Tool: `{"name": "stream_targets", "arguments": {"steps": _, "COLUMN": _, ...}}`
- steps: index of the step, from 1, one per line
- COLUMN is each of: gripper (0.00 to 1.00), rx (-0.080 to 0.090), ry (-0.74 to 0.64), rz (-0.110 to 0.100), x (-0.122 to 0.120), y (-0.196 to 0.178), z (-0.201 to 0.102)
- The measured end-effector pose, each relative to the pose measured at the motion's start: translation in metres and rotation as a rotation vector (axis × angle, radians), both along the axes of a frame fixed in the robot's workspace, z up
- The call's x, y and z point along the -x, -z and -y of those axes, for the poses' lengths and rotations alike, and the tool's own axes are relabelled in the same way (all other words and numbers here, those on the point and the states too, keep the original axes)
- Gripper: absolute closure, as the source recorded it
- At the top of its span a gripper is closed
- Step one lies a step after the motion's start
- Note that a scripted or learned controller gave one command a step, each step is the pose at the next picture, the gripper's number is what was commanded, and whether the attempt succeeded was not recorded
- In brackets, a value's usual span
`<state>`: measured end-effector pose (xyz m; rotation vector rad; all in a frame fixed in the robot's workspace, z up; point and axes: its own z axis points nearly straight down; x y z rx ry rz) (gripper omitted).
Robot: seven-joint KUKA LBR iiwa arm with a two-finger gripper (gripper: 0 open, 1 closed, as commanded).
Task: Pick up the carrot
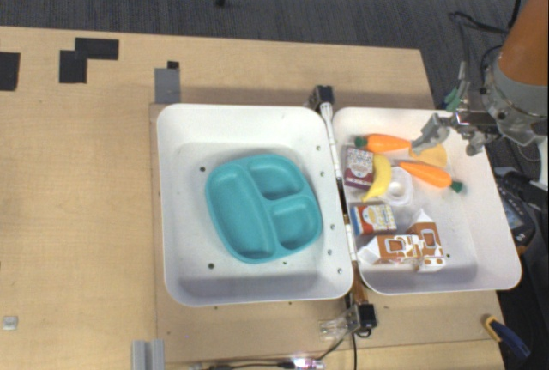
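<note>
two carrots lie in the right bin (506, 274): one (383, 142) by the far wall, one (426, 175) nearer. the pincer (429, 135) hangs between them, its state i cannot tell. best to drop straight onto one carrot's middle, across its width, clear of the banana (379, 178).

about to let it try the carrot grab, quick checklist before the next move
1. Target in view: two carrots in the right bin, upper carrot and lower carrot. Ok.
2. Which carrot is meant: cannot tell.
3. Gripper position: over the right bin, between the two carrots' near ends. Ok.
4. Carrot held: none between the fingers. Not ok.
5. Clutter: banana lies close to both carrots, and a pale yellow item touches the lower one. Not ok.
6. Left bin with teal tray lies away from the arm. Ok.
</note>
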<state>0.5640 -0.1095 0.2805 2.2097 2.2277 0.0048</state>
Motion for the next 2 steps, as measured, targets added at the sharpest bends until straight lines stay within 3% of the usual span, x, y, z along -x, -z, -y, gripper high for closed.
{"name": "stream_targets", "arguments": {"steps": 1, "gripper": 0.00, "rx": -0.002, "ry": -0.002, "rz": -0.010, "x": -0.010, "y": 0.094, "z": -0.012}}
{"name": "stream_targets", "arguments": {"steps": 2, "gripper": 0.00, "rx": -0.002, "ry": 0.195, "rz": -0.009, "x": -0.033, "y": 0.170, "z": 0.034}}
